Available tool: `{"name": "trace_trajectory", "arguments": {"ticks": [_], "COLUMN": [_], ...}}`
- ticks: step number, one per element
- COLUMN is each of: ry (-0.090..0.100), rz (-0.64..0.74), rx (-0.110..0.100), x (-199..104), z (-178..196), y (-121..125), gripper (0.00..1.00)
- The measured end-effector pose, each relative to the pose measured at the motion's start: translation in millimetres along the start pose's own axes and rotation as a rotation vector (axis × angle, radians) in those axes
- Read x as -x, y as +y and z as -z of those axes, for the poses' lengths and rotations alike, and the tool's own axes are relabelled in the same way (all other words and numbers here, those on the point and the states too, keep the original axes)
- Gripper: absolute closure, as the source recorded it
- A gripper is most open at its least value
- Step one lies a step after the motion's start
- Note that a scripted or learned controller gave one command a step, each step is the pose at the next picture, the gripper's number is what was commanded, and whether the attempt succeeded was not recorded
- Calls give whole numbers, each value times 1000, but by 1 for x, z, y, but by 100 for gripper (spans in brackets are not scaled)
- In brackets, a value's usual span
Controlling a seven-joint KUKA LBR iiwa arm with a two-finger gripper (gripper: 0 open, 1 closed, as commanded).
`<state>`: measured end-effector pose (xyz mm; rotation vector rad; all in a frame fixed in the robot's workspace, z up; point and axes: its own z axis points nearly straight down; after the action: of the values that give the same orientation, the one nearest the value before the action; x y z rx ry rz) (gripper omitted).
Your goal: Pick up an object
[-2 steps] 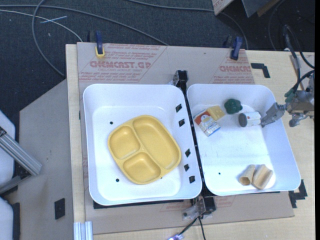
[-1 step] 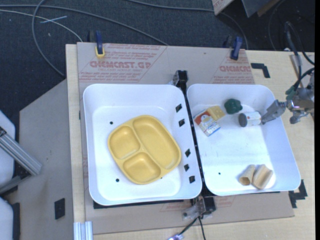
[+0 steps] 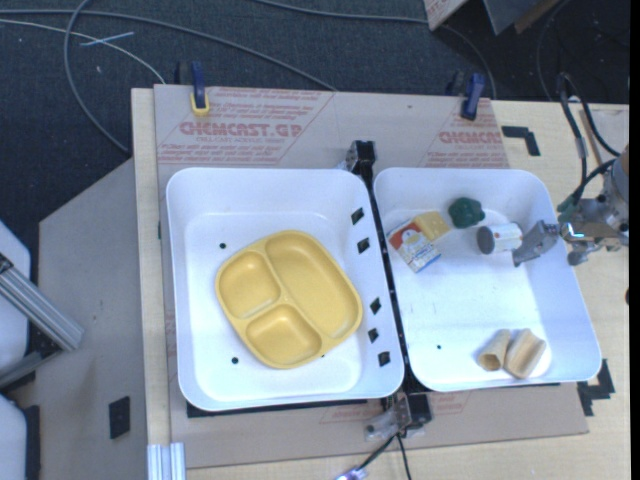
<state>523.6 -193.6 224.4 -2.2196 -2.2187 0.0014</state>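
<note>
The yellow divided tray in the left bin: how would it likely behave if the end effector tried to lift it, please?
The yellow tray looks like moulded plastic, so probably stiff and light. It lies flat in the left bin, so unlikely to roll. Its smooth, shallow rim may slip from a pinch.

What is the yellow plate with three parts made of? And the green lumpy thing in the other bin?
The yellow plate looks like moulded plastic: one even colour, smooth rounded dividers, a soft matt sheen. The green thing is harder to judge; its bumpy, dull surface suggests soft plastic or rubber, perhaps a toy vegetable, but it is too small here to be sure.
</note>
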Motion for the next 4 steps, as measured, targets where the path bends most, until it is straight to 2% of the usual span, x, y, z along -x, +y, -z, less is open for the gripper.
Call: {"name": "trace_trajectory", "arguments": {"ticks": [2,3,4], "ry": [1,0,-3], "rz": [1,1,1], "rx": [0,4,7], "x": [7,8,2], "z": [-90,-78,-22], "y": [5,6,-1], "gripper": [0,100,100]}}
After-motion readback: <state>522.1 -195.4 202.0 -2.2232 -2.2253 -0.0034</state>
